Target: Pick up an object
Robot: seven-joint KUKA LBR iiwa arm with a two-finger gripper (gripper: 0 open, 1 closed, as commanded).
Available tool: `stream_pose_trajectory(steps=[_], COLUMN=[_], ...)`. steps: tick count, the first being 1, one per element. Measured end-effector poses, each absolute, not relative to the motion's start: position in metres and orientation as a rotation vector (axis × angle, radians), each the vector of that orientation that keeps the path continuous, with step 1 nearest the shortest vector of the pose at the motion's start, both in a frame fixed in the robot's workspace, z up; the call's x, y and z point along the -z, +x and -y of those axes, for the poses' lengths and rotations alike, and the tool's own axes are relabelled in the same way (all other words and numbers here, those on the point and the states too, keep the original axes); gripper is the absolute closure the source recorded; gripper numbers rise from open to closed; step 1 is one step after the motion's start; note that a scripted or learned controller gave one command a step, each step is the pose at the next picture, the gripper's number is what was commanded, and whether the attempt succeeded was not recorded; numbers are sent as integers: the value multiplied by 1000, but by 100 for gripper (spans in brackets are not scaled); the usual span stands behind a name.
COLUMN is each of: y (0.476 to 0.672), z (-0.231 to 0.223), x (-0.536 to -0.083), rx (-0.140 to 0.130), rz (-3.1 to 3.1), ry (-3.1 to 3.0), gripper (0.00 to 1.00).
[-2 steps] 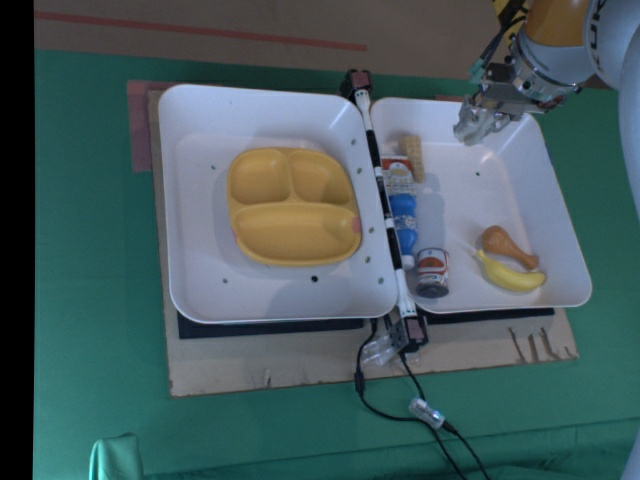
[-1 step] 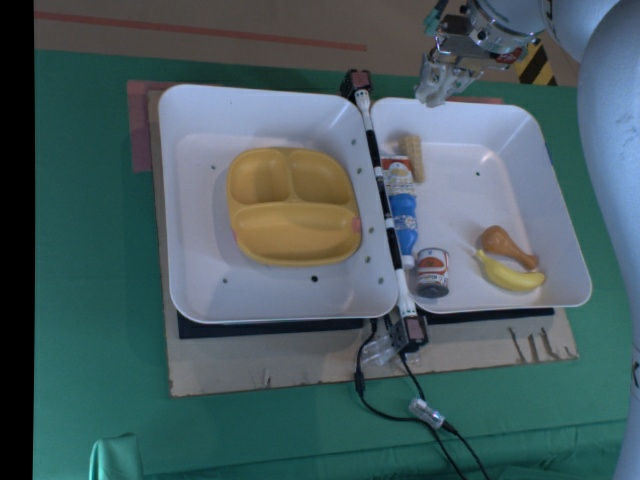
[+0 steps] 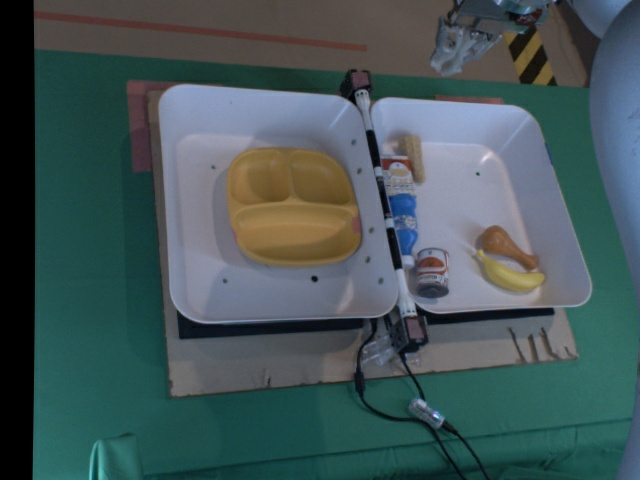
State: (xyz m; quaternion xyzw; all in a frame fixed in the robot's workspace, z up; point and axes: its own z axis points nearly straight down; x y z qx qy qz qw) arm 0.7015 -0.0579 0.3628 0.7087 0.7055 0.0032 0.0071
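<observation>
My gripper (image 3: 452, 56) hangs high above the far edge of the right bin (image 3: 556, 230), with nothing between its fingers. In that bin a blue and white tube (image 3: 402, 211) lies along the left wall, with a tan corn-like piece (image 3: 414, 156) beyond it. A small red and white can (image 3: 432, 271) stands near the front left. A brown chicken drumstick (image 3: 507, 246) lies at the front right, touching a yellow banana (image 3: 510, 275) just in front of it. None of these is near the gripper.
The left bin (image 3: 200, 118) holds a yellow divided plate (image 3: 292, 206). A black and white divider bar (image 3: 384, 200) runs between the bins. Cables (image 3: 420, 411) trail off the cardboard base at the front. The grey arm (image 3: 612, 88) comes down the right side.
</observation>
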Motion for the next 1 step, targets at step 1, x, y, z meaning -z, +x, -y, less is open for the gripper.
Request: stream_pose_trajectory(steps=[1], y=[702], z=[-2], x=[-334], rx=[-7], rz=[-2212], ry=[2220], gripper=[100])
